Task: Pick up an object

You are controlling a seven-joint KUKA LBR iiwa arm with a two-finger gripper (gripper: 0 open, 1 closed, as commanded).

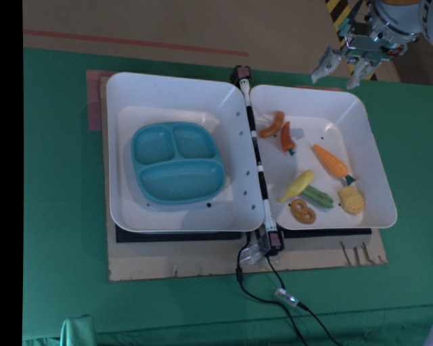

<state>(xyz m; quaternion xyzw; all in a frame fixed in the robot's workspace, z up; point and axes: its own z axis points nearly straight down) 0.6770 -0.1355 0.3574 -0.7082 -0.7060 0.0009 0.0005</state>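
Gripper: grey two-finger gripper (343, 73) hangs past the far right corner of the right bin, above the green surface; fingers (327, 65) spread apart, nothing between them.
Arm: grey wrist with an orange band (398, 4), reaching in from the upper right.
Right bin: shallow white plastic bin (369, 128) holding seven toy foods.
Far end of right bin: curved orange-brown toy sausage (272, 126), with a small red toy chilli pepper (287, 136) just beside it.
Middle of right bin: orange toy carrot with a green stem end (331, 163), lying at a slant.
Near end of right bin: yellow toy banana (298, 184) touching a green toy pod (317, 196); brown toy pretzel (303, 213) just in front of them; yellow toy pineapple (351, 200) near the right wall.
Left bin: shallow white plastic bin (125, 94) with a teal three-compartment plastic plate (178, 162) lying flat in its middle.
Between bins: white divider strip (256, 147) with dark marks and a red-black clamp (241, 73) at its far end.
Surface: green cloth surface (61, 203); brown cardboard sheet (203, 267) under the bins.
Cable: black cable (270, 287) trailing from the near end of the divider toward the front.
Writing: no readable brand, label or text; yellow-black hazard stripes (337, 10) at the top right.
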